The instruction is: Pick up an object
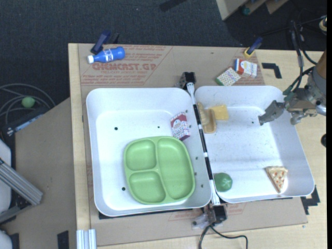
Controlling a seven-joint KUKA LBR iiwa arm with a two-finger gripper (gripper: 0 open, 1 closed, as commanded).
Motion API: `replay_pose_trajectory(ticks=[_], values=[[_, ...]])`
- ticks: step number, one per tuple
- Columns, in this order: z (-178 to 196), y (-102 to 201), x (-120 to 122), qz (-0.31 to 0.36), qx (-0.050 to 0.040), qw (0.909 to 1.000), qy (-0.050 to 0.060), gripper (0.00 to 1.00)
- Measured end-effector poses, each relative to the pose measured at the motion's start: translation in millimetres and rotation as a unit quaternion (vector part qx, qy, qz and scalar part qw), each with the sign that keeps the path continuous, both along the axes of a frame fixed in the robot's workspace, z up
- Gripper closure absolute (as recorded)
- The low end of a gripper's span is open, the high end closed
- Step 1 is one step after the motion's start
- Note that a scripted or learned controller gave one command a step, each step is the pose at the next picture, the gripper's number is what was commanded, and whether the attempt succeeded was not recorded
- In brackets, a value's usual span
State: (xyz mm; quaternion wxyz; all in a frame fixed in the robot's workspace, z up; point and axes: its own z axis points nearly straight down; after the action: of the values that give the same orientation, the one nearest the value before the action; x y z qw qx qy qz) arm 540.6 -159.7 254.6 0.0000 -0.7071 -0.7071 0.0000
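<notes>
Well apart, fingers (280, 114) spread, gripping nothing, pizza slice (277, 178) lying below

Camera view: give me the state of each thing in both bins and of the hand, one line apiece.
Green three-compartment plastic plate: flat in the left bin, nothing on it.
Small red-and-white carton: tipped against the left bin's right wall.
Yellow block: against the right bin's left wall.
Green round ball: right bin, near-left corner.
Pizza-slice toy: lying flat, right bin.
Hand: above the right bin, holding nothing.
</notes>
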Motion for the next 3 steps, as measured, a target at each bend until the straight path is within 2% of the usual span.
replay_pose_trajectory(ticks=[1, 2, 3], values=[[-53, 69, 61, 0.001, 0.0004, 1.0, 0.0, 0.0], [-149, 68, 86, 0.0, 0.0005, 1.0, 0.002, 0.0], [-167, 61, 128, 0.0, 0.0003, 1.0, -0.003, 0.0]])
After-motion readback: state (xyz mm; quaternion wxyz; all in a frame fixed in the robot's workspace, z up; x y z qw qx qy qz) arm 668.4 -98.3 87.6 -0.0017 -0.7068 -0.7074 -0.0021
